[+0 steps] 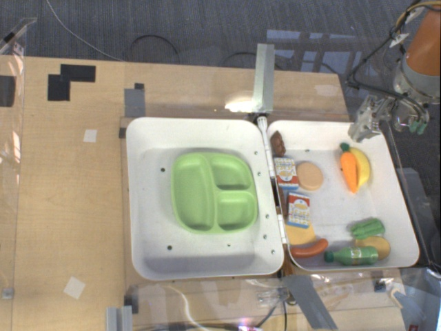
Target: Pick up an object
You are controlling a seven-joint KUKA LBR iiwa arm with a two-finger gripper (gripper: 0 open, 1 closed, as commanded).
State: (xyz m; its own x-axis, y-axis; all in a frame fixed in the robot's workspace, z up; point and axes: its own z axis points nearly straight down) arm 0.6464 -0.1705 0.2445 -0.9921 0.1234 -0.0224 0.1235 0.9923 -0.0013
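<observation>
So the wooden bench (pixel 62 205) has the two white bins side by side. The left bin (pixel 148 254) holds a green divided plate (pixel 212 192) sitting about in the middle. The right bin (pixel 331 198) has all the toy food. The arm (pixel 420 54) comes in at the top right with its orange band, and the gripper (pixel 368 124) hangs over the bin's far right corner, right at the rim, holding nothing; can't tell from here how the pincer is set. Closest stuff to it is the carrot (pixel 349 169) lying against the banana (pixel 362 167), just below the gripper and not touching it. Further left there's a tan round cookie-looking thing (pixel 311 176), two small printed cartons (pixel 285 172) (pixel 298 209) along the divider, and a brown piece (pixel 277 143) at the top. Well away along the near edge: a green bottle (pixel 353 256), an orange-yellow piece (pixel 377 245), a green pepper-ish thing (pixel 366 227), a red sausage (pixel 309 247) and a yellow wedge (pixel 298 234).
</observation>
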